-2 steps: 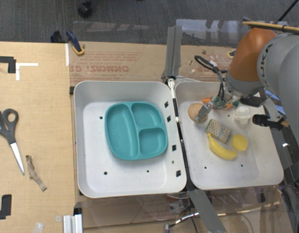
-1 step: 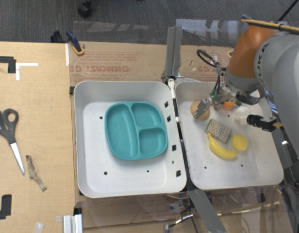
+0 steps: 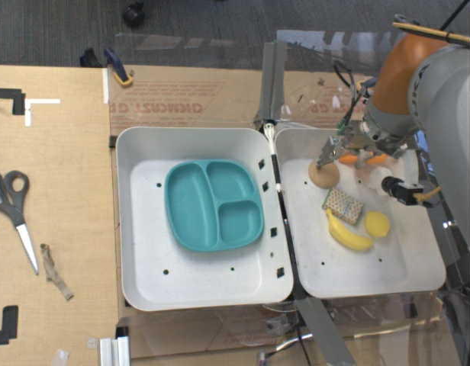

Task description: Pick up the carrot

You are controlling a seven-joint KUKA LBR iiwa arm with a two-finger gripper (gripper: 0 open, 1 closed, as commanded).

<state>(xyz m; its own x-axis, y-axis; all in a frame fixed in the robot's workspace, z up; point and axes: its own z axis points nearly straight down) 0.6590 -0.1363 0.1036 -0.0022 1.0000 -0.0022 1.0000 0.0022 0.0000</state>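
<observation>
Nearest us, at the bottom of the view, we see the front rims of two white bins: the left bin and the right bin, side by side and meeting along a dark divider. Inside the left bin lies a teal plate with three compartments, set flat near the middle. Moving to the right bin, we find a banana lying on the floor, with a lemon just beside its right end and a patterned sponge touching its upper end. Above the sponge sits a tan round thing, perhaps a potato or a small loaf; we cannot tell which. At the back of the right bin we see the carrot, orange and lying roughly level, and the gripper sits right over it. The carrot shows on both sides of the metal fingers, so we read it as clamped between them, though whether it is lifted off the floor we cannot tell. Behind the gripper rises the arm, grey with an orange band, reaching in from the right. A black part hangs off the wrist near the bin's right wall. Off to the left, on the bench, we see scissors and a small strap, well apart from both bins.
</observation>
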